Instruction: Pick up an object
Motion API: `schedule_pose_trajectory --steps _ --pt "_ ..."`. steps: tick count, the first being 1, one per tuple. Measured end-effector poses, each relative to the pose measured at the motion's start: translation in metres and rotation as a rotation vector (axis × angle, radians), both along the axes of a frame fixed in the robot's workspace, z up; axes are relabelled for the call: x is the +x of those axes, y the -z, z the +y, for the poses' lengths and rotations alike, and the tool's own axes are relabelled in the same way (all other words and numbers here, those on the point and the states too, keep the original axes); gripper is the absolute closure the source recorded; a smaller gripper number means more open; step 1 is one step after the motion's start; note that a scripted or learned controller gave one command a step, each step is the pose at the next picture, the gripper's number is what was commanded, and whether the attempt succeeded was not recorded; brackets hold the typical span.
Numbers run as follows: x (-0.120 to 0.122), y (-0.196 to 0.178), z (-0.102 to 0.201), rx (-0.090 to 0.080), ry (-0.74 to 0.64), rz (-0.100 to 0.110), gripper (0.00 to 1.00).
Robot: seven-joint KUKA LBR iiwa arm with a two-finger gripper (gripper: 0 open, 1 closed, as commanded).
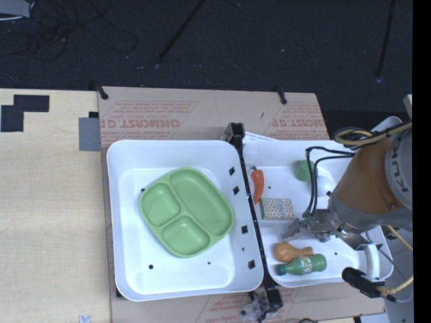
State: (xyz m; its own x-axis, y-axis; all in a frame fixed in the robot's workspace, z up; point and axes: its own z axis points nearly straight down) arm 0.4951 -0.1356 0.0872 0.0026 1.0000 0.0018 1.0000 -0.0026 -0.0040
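1. Gripper point(301, 229): reaches into the right bin from the right, its grey metal fingers pointing left. Whether the fingers stand apart or closed cannot be told, and nothing is seen between them.
2. Arm point(374, 180): its orange band and grey wrist lie over the right part of the right bin, with black cables looping above the band.
3. Orange gourd-shaped toy point(291, 252): lies just nearer than the gripper tips, close to them but seemingly not touching, its narrow end pointing right.
4. Green bottle point(304, 266): lies on its side just beside the orange toy, at the near edge of the right bin, with a white label around its middle.
5. Small patterned packet point(277, 208): lies flat, just to the far left of the gripper.
6. Orange carrot-like object point(256, 184): lies along the left wall of the right bin, farther off than the packet, its length running near to far.
7. Round green object point(302, 171): sits toward the far side of the right bin, partly behind a black cable.
8. Right bin point(283, 155): shallow and white; holds all the objects above.
9. Left bin point(128, 247): shallow and white, side by side with the right bin; a black divider point(246, 214) runs between them.
10. Green compartment plate point(186, 210): three sections; lies flat in the middle of the left bin.
11. Cardboard sheet point(175, 116): lies beneath both bins on the pale wooden bench point(47, 221).
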Motion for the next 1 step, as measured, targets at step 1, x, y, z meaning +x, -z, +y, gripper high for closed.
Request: schedule_pose_trajectory --steps 1 --pt "-0.0001 -0.0108 -0.0021 -0.002 0.007 -0.001 1.00"
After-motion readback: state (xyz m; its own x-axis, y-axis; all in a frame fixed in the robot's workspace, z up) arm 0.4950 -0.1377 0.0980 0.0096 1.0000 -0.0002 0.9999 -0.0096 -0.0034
